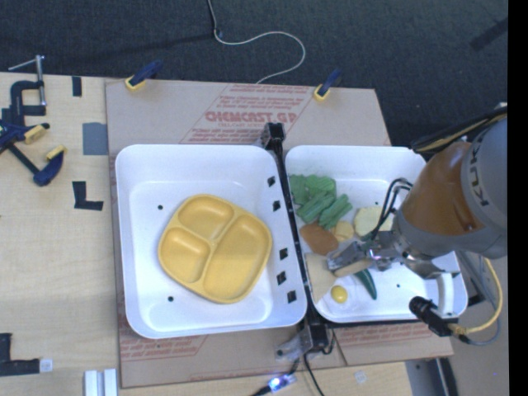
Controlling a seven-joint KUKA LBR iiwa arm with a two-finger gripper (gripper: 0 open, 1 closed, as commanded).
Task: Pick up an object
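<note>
The gripper [345, 260] sat low in the right bin [351, 156], among food items [323, 200] near the divider; whether its jaws were wide or closed could not be told. A yellow tray [215, 247] lay centred in the left bin [132, 221].

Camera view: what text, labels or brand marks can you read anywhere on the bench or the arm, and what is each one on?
"CHEMCAST GP": large red print on the brown cardboard sheet under the bins, behind them.
Smaller red lines above and below that word: too blurred to read.
Dark letters on the grey arm at the frame's right edge: cut off, not readable.
The yellow divided plate carries no visible text.
</note>
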